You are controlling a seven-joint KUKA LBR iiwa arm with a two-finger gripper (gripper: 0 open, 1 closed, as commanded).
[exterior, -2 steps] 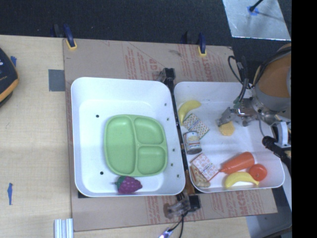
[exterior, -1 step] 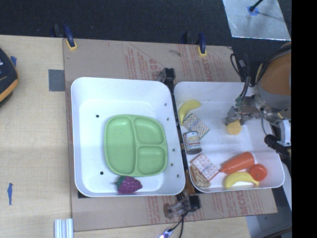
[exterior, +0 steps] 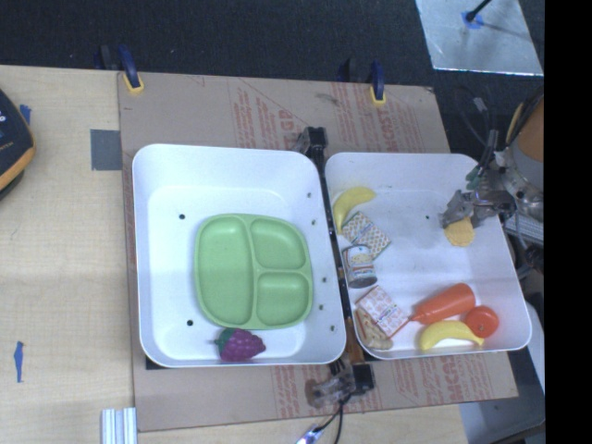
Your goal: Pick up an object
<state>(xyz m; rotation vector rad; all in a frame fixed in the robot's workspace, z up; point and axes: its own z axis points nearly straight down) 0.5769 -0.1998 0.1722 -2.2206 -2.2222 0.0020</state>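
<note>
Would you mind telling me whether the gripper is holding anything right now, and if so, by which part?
It cannot be told. The gripper sits right against a small yellow piece in the right bin, but a hold is not visible.

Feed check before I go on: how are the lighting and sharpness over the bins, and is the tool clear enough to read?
Camera view: light is even, with the left bin bright but not blown out; soft shadows sit under the green plate and along the bin walls. The tool at the right bin's far right edge is small and smeared against the yellow piece, too unclear to read.
</note>
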